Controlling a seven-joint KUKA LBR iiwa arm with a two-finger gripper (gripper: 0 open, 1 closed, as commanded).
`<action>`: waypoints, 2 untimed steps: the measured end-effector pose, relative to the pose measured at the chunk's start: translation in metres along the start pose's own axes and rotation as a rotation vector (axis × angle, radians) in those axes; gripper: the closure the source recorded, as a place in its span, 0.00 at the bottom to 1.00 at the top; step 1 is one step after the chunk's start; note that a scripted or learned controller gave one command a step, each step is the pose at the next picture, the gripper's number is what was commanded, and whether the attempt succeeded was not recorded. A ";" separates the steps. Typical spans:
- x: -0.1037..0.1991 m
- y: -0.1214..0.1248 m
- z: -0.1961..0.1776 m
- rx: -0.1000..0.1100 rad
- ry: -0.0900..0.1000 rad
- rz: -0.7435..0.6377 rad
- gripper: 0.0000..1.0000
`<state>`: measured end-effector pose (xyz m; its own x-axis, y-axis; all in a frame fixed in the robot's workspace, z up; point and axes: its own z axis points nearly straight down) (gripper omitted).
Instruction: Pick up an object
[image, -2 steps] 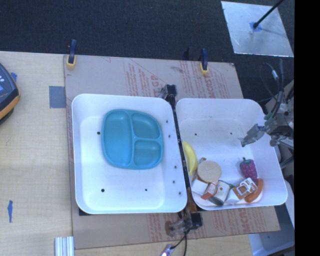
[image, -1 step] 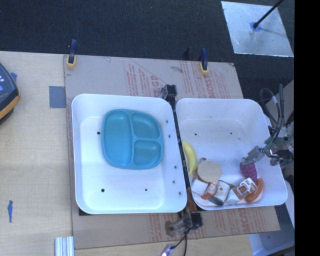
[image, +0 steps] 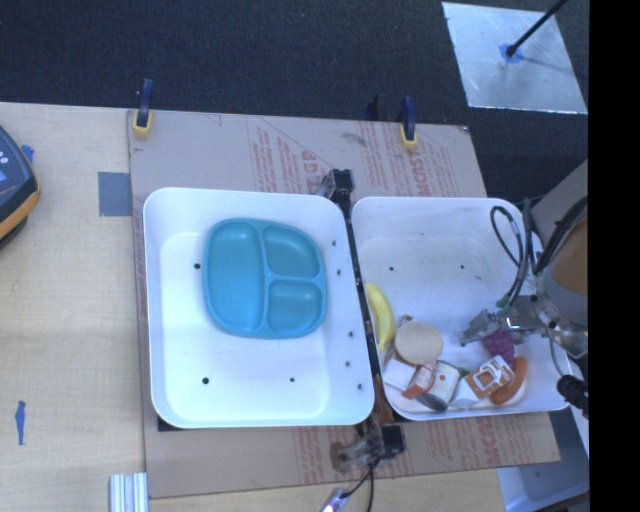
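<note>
**Looked like a robotics lab to me**

Everything sat on a plywood bench (image: 70, 330) with a cardboard sheet (image: 300, 150) clamped down by two blue-handled clamps (image: 145, 108). Two white bins (image: 170, 400) were cable-rigged side by side, holding toy food and a blue divided plate (image: 265, 278). Dark carpet (image: 250, 50) ran behind, and a yellow-edged control pendant (image: 15, 195) lay at the left edge.

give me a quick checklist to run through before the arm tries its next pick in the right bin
1. Gripper over the right bin: ok.
2. Target under it, purple object: ok, right beside the gripper.
3. Jaws open for the grasp: cannot tell.
4. Room around target: not ok, a carton and an orange item crowd it.
5. Banana clear of the path: ok, at the bin's left wall.
</note>
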<state>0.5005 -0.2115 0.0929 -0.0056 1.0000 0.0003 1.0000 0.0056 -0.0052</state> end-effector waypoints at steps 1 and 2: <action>-0.001 0.000 -0.011 0.000 -0.002 -0.003 1.00; 0.084 0.090 -0.057 -0.004 0.001 0.000 1.00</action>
<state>0.5901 -0.1266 0.1491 -0.0055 1.0000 0.0011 1.0000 0.0055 -0.0014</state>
